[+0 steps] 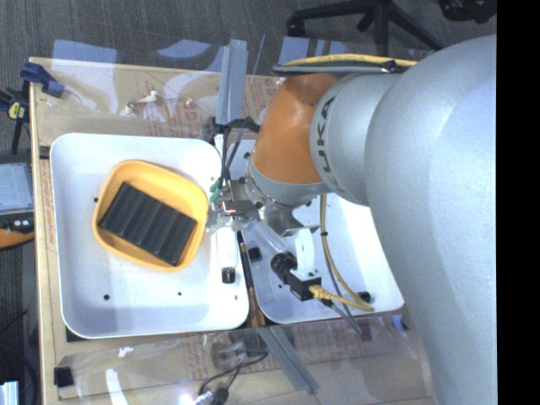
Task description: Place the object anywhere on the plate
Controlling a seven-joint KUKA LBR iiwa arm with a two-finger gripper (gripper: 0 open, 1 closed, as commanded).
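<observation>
The grey arm occupies most of the right half of the camera view, its orange band sitting above the wrist where it hangs over the seam between the two bins. The bench beneath carries both shallow white bins side by side. The left bin is fully in view; the right bin is largely covered by the arm, with a bare patch of floor showing toward its near edge.

Inside the left bin, toward its far right quarter, lies a yellow plate with rounded corners, set at a slant to the bin walls. On the plate rests a dark ribbed block, flat, covering most of the plate's floor and lying within its rim.

The gripper is positioned at the right edge of the plate, close to the wall between the bins. It is too small and too crowded by wrist hardware to resolve; whether the jaws are open or closed cannot be told.

A yellow cable runs from the wrist down across the right bin. A small dark item sits on the left bin's floor near its right wall.
</observation>
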